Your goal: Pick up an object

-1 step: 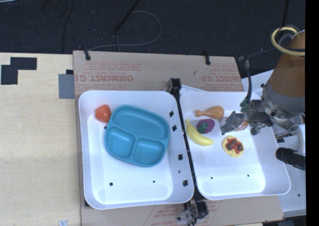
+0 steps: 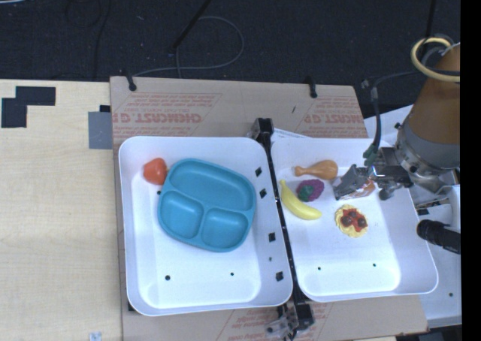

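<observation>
We see the bench [image 2: 52,204], a cardboard sheet [image 2: 225,107] lying on it, and two white bins, left [image 2: 143,279] and right [image 2: 391,272], side by side.

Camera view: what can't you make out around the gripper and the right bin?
- Gripper: small and dark against clutter; open or shut is unclear, and so is any grasp.
- Reddish item beside the gripper: partly covered by it, identity unclear.
- Arm: cut off by the right edge.
- Round toy in the right bin: too small to identify its topping.
</observation>
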Robot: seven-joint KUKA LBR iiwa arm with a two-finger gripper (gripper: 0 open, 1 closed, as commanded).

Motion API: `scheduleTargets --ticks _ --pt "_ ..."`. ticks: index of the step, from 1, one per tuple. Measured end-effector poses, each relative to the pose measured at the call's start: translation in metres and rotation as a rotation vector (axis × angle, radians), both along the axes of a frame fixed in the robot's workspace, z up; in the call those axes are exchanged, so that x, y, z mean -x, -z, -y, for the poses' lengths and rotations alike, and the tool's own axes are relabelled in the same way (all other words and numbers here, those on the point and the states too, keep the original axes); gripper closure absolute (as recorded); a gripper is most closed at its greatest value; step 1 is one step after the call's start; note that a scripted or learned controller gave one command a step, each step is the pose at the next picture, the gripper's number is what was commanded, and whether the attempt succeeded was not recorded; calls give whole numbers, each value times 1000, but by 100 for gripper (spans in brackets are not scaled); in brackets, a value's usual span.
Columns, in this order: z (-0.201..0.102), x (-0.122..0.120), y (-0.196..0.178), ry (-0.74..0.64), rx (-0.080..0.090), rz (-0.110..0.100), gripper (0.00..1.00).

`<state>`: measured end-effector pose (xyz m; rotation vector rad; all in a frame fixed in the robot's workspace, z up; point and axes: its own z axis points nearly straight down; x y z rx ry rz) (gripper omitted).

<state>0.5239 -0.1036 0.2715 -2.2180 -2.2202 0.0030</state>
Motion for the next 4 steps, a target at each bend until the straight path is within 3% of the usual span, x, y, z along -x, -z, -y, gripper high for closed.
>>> scheduleTargets --ticks 3,4 --pt "8 8 148 1 -1 -4 0" --pt "10 7 136 9 -1 -2 100"
